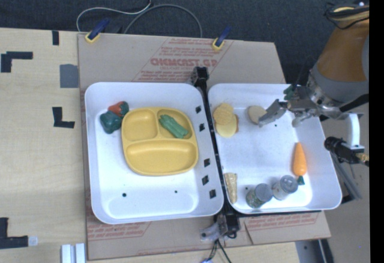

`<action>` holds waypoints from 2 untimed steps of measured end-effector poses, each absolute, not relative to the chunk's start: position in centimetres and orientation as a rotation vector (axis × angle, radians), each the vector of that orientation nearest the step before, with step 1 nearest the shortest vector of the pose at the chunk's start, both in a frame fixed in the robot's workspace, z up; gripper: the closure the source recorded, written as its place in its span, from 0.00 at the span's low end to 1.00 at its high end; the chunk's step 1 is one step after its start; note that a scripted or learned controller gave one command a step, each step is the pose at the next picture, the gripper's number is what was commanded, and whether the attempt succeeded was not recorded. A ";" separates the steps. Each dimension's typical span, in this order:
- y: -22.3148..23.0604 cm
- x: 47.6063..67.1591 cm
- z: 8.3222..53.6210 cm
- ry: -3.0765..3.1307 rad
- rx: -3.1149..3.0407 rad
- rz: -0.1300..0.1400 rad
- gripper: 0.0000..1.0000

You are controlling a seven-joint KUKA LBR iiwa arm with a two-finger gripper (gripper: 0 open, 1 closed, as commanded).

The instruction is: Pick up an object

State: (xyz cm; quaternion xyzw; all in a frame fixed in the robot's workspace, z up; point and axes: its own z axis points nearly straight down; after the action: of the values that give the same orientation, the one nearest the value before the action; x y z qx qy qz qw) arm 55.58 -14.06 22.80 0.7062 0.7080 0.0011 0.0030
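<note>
The right bin (pixel 324 193) carries everything within the arm's easy reach, and the arm (pixel 343 57) comes in over its far right corner. The left bin (pixel 99 196) holds a yellow tray (pixel 157 157) with a green piece (pixel 173 125) in its far right compartment, and a green-and-red toy (pixel 112 117) lies just beside the tray near the bin's far left corner; all of that is well apart from the arm.

The gripper (pixel 268 113) reaches left over the far part of the right bin. Whether it is wide or closed cannot be told from this slant, and nothing can be made out in its grasp.

The likeliest thing to take is the tan piece (pixel 255 114), a small rounded lump lying right at the gripper's tip on its left side, touching or nearly so; which, I cannot tell. It has no clear long axis. Farther left, against the bin's left wall, lies a yellow ridged piece (pixel 225 120).

Other choices lie toward the near edge: an orange carrot (pixel 299 160) by the right wall, its long axis running far to near, and two grey cans (pixel 273 191) with a corn piece (pixel 230 185) along the near edge.
</note>
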 end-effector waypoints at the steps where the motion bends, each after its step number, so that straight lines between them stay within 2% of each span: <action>1: -7.4 63.3 18.3 2.227 2.212 0.003 0.00; 2: -9.4 64.1 8.2 2.221 2.219 -0.001 0.00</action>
State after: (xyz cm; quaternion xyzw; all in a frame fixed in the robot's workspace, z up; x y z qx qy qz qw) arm 64.11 -9.45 8.17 0.7068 0.7074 -0.0003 0.0011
